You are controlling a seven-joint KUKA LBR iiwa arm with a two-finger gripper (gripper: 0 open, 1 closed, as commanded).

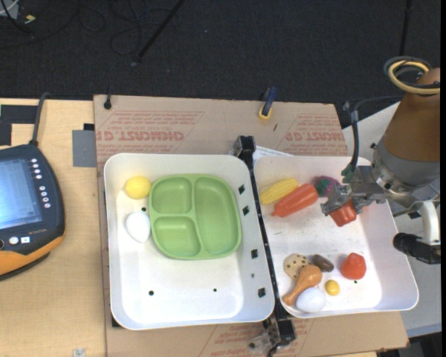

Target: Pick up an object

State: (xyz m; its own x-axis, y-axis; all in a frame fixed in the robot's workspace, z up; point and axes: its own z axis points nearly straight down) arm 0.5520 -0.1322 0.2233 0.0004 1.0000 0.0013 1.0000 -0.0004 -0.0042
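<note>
My gripper [340, 203] sits low over the right bin [401, 292], near its far right side, and a small red piece [345, 214] shows between my fingers, so I judge that I am grasping it; whether it has left the bin floor I cannot tell. The step in hand looks like the pick itself. Next I would need a straight lift, slow enough that the piece does not slip, and clear of the carrot [295, 200] and the corn cob [279, 190] lying just beside me on the left.

Near the front of this bin lie a tomato [353, 265], a cookie [295, 263], a drumstick [304, 279] and an egg [310, 300]. The left bin [178, 307] holds a green divided plate [194, 216], a lemon [137, 187] and a white egg [137, 227]. Both bins rest on cardboard [171, 129], and a tablet-like controller [15, 207] lies at the left. Beyond the bench the floor is dark, with cables.
</note>
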